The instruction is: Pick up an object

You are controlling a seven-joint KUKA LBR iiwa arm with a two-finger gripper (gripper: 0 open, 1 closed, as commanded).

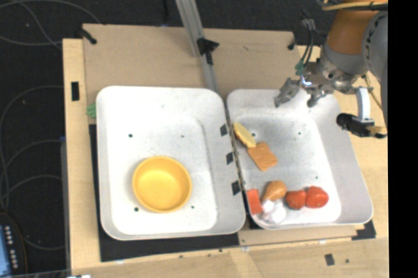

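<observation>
With the end effector (299, 93) spread open and empty, the toast (262, 156), judged light and stiff, is best pinched across its edges.

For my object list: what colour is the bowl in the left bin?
The bowl is yellow, plain with no pattern, seen clearly in the camera view.

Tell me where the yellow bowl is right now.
The yellow bowl sits alone in the left bin, toward its front edge, across the divide from the food pieces in the right bin.
</observation>
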